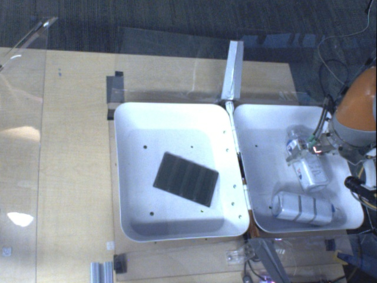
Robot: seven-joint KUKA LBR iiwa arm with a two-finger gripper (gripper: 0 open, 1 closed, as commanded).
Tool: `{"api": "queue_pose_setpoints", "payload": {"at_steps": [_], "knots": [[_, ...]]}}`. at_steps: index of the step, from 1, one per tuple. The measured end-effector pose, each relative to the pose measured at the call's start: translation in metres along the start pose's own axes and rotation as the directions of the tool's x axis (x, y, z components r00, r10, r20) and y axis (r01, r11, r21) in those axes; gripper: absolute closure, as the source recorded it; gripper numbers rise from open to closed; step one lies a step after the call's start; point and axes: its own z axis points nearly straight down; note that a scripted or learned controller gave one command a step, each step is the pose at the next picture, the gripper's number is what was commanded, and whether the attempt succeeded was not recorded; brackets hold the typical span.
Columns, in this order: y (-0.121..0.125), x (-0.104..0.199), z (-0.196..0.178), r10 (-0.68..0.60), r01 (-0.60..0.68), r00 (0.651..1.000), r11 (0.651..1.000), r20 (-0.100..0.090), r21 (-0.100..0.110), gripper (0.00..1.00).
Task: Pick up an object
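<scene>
The likeliest target I see is a pale, silvery cylinder (304, 209) lying on its side along the near wall of the right bin (259, 128). It looks like a light, rigid can or bottle with a smooth skin, so I judge it slippery and prone to roll; I would take it across its middle, square to its long axis. The gripper (306, 158) is low in the same bin, just beyond the cylinder; whether it is open or closed on anything I cannot tell from here. In the left bin (177, 114) a flat, dark ribbed slab (185, 179) lies tilted, offering little edge to grasp.
</scene>
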Motion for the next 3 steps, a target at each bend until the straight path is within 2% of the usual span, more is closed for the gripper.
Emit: {"api": "queue_pose_setpoints", "payload": {"at_steps": [1,2,3], "knots": [[0.050,-0.008,0.008,-0.027,0.027,1.000,1.000,0.002,-0.005,0.00],[0.011,0.012,0.006,-0.035,0.035,0.999,0.999,0.002,-0.005,0.00],[-0.035,0.006,0.002,-0.071,0.072,0.997,0.997,0.016,-0.028,0.00]]}}
